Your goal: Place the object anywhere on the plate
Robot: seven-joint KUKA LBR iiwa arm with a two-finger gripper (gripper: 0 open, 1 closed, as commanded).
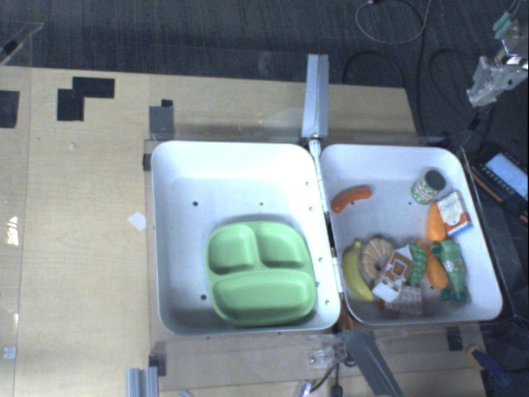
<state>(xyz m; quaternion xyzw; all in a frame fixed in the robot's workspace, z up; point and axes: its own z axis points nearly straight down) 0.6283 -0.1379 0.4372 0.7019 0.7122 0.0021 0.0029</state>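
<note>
A pale wooden bench (74, 246) fills the left of the scene, smooth and bare-grained, with black tape shapes (84, 95) stuck flat on it up and to the left of the plate. Beyond the bench, above the plate, we see dark ribbed carpet (207, 15) with a thin cable (395, 16) looped across it.

The green plate (260, 271) lies flat in the lower half of the left bin (178, 180), a shallow white tub with rounded corners and a matte finish. The plate is glossy moulded plastic, rounded at the edges, with two small compartments above one long one.

A grey metal post (315, 98) stands up and to the right of the plate, at the seam where the two tubs meet.

Everything that could go on the plate sits to its right, in the right bin (388, 160). Nearest the plate are a curved yellow banana (355, 273) and, above it, a smooth reddish sausage (351, 197). Just beyond the banana a round brown bagel (378, 253) touches a heap of printed packets (398, 281). Farther right we make out a green bottle (451, 267), an orange carrot (435, 222), a small carton (454, 210) and an upright can (428, 185).

The gripper (494, 79) hangs far up and to the right of the plate, outside both tubs, a pale metallic shape above dark cabling. We cannot tell whether it is released or clenched.
</note>
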